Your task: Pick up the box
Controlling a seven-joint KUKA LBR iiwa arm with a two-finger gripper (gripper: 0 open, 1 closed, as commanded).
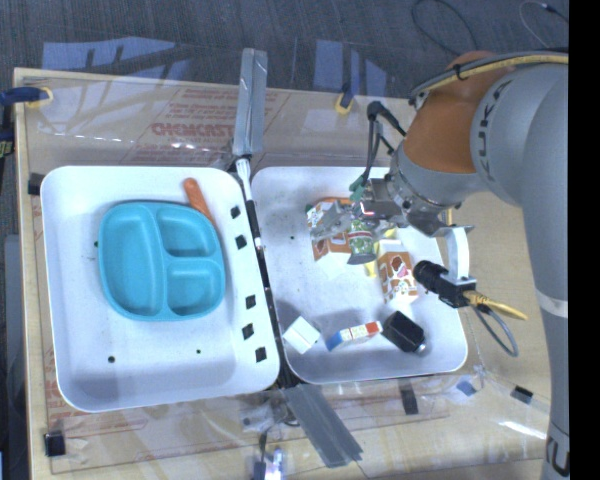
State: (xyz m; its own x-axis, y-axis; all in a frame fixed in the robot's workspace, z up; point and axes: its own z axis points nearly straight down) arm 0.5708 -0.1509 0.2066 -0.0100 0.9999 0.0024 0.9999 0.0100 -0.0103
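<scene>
In the right bin (pixel 280 268) my gripper (pixel 363 238) hangs low over the middle, right beside a crumpled orange-and-white carton (pixel 327 226) that lies to its left. The gripper's tip covers part of that carton. A small red, white and blue box (pixel 352 334) lies flat near the bin's front edge. To its left sits a small white box (pixel 301 335). An orange-and-white printed packet (pixel 397 274) lies just right of the gripper.
A black block (pixel 404 331) rests at the right bin's front right, next to the small box. The left bin (pixel 70 298) holds a blue divided plate (pixel 162 260) and an orange stick-shaped thing (pixel 197 198) at its back. A ridge (pixel 252 268) separates the bins.
</scene>
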